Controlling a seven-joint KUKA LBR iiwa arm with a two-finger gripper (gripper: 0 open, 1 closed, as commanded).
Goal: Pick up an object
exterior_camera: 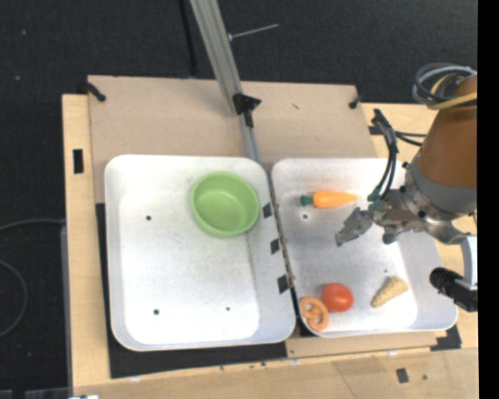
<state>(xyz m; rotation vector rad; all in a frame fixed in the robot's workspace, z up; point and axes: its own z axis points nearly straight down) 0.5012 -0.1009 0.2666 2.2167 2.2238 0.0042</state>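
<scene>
Left bin (133, 248): shallow white tray with rounded corners, faint dark speckles on its floor, a few small dark dots
Bowl (225, 204): round, light green, smooth plastic look, open side up, in the upper right part of the left bin
Right bin (316, 248): same white tray shape, set edge to edge with the left bin
Carrot (333, 198): orange tapered toy with a green stub at its left end, lying flat near the top of the right bin
Tomato (338, 297): small red rounded piece, glossy, near the lower edge of the right bin
Pretzel (313, 312): orange-brown ringed piece, touching the tomato's lower left, at the bin's bottom left corner
Wedge (390, 291): pale tan cone-like piece, matte, right of the tomato and apart from it
Gripper (353, 225): dark grey metal, angled down and left over the middle of the right bin, below the carrot; jaws look parted, with nothing between them
Arm (449, 156): orange-brown band over a grey wrist, black cables looping at its top
Table (79, 223): light wood board, a brown cardboard-like sheet under the bins' far side
Pole (216, 48): grey metal bar slanting from the top down to the seam between the bins
Floor (33, 40): dark, carpet-like texture
Writing: none legible
</scene>
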